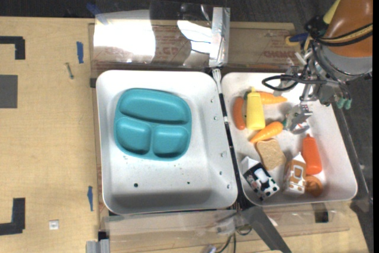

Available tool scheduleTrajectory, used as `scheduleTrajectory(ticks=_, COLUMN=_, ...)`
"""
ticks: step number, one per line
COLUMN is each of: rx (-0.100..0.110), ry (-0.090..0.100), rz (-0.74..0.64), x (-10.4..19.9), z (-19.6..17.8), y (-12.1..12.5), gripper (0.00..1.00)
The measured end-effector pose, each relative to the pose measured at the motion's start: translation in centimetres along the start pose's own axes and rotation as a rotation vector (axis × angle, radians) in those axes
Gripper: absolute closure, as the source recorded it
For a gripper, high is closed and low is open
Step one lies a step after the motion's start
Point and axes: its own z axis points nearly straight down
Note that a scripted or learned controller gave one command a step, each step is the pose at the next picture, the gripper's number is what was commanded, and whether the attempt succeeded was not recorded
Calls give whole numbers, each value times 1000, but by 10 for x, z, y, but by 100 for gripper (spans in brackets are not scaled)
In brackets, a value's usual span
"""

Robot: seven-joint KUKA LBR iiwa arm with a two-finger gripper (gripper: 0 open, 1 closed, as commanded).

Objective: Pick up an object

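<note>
A: Gripper (pixel 300 117) sits low in the right bin (pixel 346 172), upper middle. Fingers are a small metallic blur from this height; I cannot tell if they stand apart or together. Nothing visibly between them.

B: Nearest object?

A: Carrot (pixel 266 130), just left and below the gripper tip, lying at a slant. Yellow block (pixel 255 111) stands left of that, touching an orange piece (pixel 239 112) against the bin's left wall. Another orange piece (pixel 272 98) lies behind the yellow block.

B: Risk there?

A: Crowding, in my judgement. Carrot, yellow block and toast (pixel 272 154) lie touching or nearly so. A descent on the carrot could land one finger on a neighbour and shove it, or pinch two things and drop both on the lift.

B: Anything easier?

A: Red cylinder (pixel 311 154) lies below the gripper, fairly free on both long sides. But it is round; a closing off its axis would likely roll it away. Below it, a small orange carton (pixel 295 177) and a brown lump (pixel 314 186) sit close by the near wall, so fingers may hit the rim.

B: Farther out?

A: Black-and-white toy (pixel 261 181) in the near left corner, hard against the wall. Poor access. Loose cables (pixel 283 80) hang off the wrist over the far edge and could snag.

B: Left bin (pixel 204 186)?

A: Teal tray (pixel 153 122) only, well apart from the gripper.
</note>
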Motion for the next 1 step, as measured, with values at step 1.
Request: scheduleTrajectory(ticks=1, rx=2, ry=-8, rz=-226, x=42, z=159, y=-23, gripper=0)
